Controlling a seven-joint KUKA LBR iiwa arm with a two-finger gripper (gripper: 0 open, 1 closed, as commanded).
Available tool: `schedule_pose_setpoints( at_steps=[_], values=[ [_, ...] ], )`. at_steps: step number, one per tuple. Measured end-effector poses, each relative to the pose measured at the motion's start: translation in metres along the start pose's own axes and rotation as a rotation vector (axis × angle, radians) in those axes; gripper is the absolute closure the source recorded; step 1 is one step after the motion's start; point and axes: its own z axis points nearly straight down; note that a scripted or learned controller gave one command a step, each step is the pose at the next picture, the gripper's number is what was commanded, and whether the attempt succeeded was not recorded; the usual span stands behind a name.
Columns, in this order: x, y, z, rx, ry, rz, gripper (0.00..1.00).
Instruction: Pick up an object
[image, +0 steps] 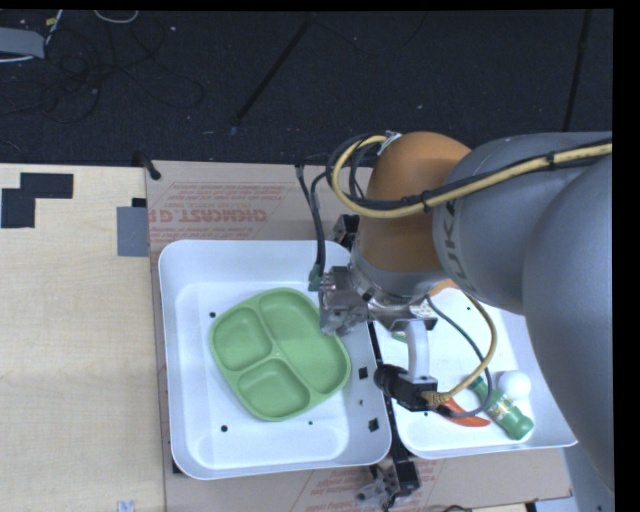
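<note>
Fig.: overhead slant view of surface (70, 330) w/ two white bins. Left bin (190, 420) held a green three-section plate (275, 350), lying flat at centre, its 3 o'clock rim under the arm's wrist. Arm (500, 230) reached in from 3 o'clock; orange band above wrist sat over the divide between bins. Hand (345, 310) hung at the plate's 3 o'clock edge, near or touching it; finger opening couldn't be told, wrist and cables hid it, and nothing was seen between the fingers. Right bin (545, 435), at its 5 o'clock corner, held a green bottle (512, 410) w/ white cap, and an orange item (462, 412) just beside it at 9 o'clock.
</note>
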Motion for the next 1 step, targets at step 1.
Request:
schedule_pose_setpoints(
  at_steps=[1],
  values=[
    [-0.0015,0.0001,-0.0003,0.000,-0.001,0.002,0.00]
  ],
)
